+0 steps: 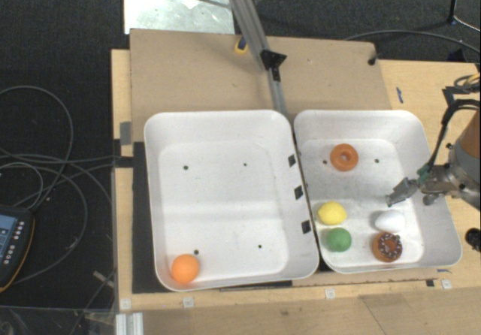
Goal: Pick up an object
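Nothing picked yet. Pincer low in right bin, at 3 o'clock side, above white egg; nothing between tips, whether wide or narrow: cannot tell. Grasp and lift remain.

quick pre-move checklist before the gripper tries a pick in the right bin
1. Gripper over the right bin: ok, it hangs above the bin's right side.
2. Target within reach: ok, the white egg-shaped object lies just below the fingertips in the view.
3. Finger state: cannot tell, the view does not resolve them.
4. Nothing held yet: ok, no object sits between the fingertips.
5. Crowding near target: not ok, the chocolate donut sits right next to the white object; the yellow ball and green ball lie further left.
6. Height above the target: cannot tell from the slanted view.
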Available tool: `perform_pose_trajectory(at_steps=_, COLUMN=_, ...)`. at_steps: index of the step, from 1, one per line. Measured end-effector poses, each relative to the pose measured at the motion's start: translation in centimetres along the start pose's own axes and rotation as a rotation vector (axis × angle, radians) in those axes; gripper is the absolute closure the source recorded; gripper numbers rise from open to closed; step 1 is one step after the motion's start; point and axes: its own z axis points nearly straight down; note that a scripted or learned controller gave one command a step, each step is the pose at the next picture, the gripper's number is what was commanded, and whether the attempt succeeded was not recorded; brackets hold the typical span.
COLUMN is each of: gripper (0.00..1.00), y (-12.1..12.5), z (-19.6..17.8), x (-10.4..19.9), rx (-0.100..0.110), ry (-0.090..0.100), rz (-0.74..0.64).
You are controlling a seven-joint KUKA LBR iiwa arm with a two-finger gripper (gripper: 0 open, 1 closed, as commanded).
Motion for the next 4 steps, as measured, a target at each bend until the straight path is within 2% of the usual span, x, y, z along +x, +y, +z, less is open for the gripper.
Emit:
perform_pose_trajectory(at_steps=2, gripper=0.0, y=0.4, z=7.5, x=-0.1, rx=-0.001, ry=0.0, rz=-0.001)
perform_pose_trajectory(at_steps=3, gripper=1.0, y=0.5, z=6.3, x=-0.2, rx=-0.006, ry=-0.002, rz=-0.001)
perform_pose_trajectory(at_steps=4, gripper=1.0, y=0.9, z=1.9, x=-0.5, rx=-0.008, ry=-0.003, rz=-0.004)
